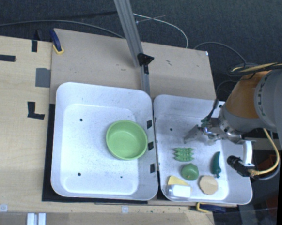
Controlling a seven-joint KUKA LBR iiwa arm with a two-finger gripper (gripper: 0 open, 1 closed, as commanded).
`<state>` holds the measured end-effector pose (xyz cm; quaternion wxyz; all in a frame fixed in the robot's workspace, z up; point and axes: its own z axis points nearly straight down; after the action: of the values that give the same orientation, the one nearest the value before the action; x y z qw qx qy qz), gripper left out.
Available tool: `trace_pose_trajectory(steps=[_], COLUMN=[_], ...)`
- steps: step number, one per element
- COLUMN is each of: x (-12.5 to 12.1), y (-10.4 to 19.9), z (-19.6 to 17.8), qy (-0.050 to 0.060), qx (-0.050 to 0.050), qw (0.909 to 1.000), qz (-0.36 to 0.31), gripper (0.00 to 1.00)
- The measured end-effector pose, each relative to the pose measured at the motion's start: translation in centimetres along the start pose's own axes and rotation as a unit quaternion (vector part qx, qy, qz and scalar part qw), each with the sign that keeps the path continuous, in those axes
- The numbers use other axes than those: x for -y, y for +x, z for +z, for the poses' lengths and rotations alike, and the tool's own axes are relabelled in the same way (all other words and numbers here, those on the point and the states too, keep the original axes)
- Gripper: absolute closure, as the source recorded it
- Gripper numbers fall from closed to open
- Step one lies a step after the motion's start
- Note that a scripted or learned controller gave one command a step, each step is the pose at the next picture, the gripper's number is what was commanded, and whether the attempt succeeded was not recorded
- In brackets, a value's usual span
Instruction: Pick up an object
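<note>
1. As seen from above, two white bins are set side by side on the bench: the left bin and the right bin.
2. One green bowl is seen in the left bin, upright, toward that bin's right side.
3. Five small things are counted in the right bin, all gathered in its near half.
4. One pea pod, ridged and green, is laid near the middle of the right bin.
5. One round green piece is placed just below the pea pod.
6. One dark green piece, long and thin, is laid to the right of the pea pod, well clear of it.
7. One tan disc is set near the bin's near right corner, just beside the round green piece.
8. One yellow and white block is laid against the near wall, to the left of the tan disc.
9. One gripper is seen over the right bin's far half, above the pea pod and apart from it.
10. Whether the jaws are apart or together cannot be told; nothing is seen between them.
11. One grey pole is seen slanting across the bench behind the bins.
</note>
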<state>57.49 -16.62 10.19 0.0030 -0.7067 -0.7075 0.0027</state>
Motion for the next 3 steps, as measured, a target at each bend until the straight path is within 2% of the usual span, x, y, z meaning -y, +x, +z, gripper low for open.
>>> trace_pose_trajectory(steps=[1,2,3], x=[0.0,0.0,-0.1], y=[0.1,0.1,1.2], z=[1.4,0.4,-4.9], qy=[-0.003,-0.003,-0.006], qx=[0.001,0.001,0.001], qw=[1.0000,1.0000,1.0000], qz=[0.000,-0.001,-0.001], gripper=[0.00,1.00,1.00])
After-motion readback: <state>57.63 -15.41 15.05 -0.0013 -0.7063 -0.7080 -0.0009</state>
